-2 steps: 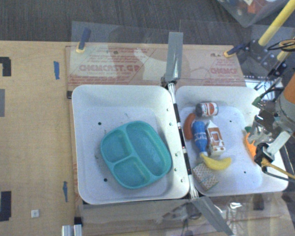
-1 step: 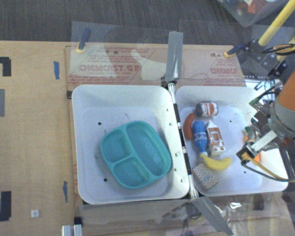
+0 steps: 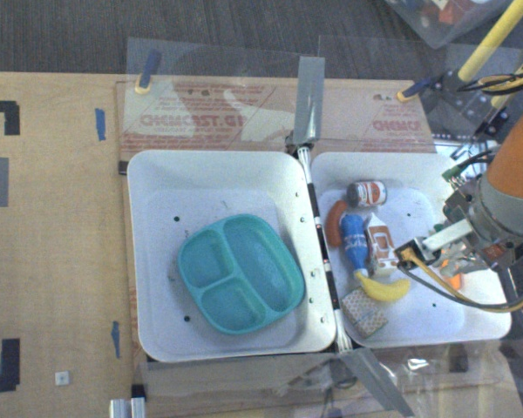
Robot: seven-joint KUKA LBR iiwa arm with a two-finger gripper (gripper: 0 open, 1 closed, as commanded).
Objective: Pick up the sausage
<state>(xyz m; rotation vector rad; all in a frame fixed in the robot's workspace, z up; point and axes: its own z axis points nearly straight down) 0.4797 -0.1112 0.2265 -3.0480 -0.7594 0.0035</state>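
The sausage [image 3: 334, 223] lay by the left wall of the right bin [image 3: 436, 316], long axis near-to-far, well left of the tool [image 3: 464, 258], a bottle [image 3: 355, 240] and box [image 3: 381, 246] between; tool's state couldn't be told.

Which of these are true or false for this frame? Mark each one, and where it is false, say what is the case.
1. A teal divided plate lies in the left bin. True.
2. The sausage lies on that plate. False: it lies in the right bin, close to the wall between the bins, beside the blue bottle.
3. A banana lies in the right bin. True.
4. The gripper holds the sausage. False: it is over the right part of the right bin, apart from the sausage.
5. The can is in the left bin. False: it is near the back of the right bin.
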